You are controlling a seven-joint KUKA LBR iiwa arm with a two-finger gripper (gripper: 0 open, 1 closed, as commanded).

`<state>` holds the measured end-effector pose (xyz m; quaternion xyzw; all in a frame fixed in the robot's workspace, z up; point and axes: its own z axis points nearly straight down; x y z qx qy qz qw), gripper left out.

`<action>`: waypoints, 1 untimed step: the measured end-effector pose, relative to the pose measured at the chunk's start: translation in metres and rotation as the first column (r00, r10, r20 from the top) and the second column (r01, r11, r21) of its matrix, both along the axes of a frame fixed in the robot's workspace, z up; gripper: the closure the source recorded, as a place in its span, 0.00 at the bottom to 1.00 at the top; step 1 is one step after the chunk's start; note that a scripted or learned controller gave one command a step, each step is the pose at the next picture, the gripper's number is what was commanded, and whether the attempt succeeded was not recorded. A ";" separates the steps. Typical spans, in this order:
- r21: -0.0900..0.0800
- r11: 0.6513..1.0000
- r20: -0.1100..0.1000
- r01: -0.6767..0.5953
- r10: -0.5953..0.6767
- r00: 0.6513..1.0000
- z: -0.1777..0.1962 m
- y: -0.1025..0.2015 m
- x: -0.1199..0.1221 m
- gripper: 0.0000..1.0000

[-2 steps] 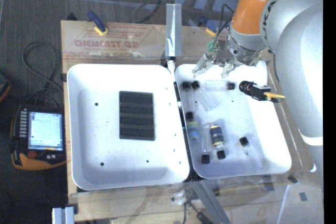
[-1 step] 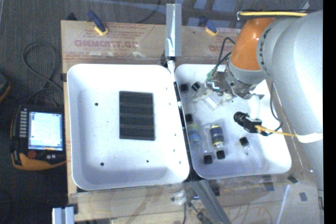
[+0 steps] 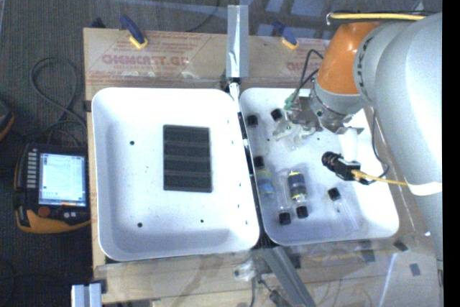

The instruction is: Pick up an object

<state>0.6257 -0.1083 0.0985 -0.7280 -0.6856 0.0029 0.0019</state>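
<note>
My gripper hangs low over the upper middle of the right bin, under the orange wrist band. Small things lie scattered in that bin. A short dark cylinder with a pale band lies below the gripper. A bluish clear piece rests near the left wall. Several small black pieces lie around, one just left of the gripper and a pair near the front. I see nothing held. In the left bin lies a black ribbed rectangular block.
The arm's large grey body covers the right bin's right side. A divider wall separates the bins. A teach pendant lies on the floor left of the bench. Blue clamps hold the board behind the bins.
</note>
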 end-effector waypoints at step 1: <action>-0.002 0.999 0.003 0.053 -0.053 0.999 0.109 0.030 0.043 1.00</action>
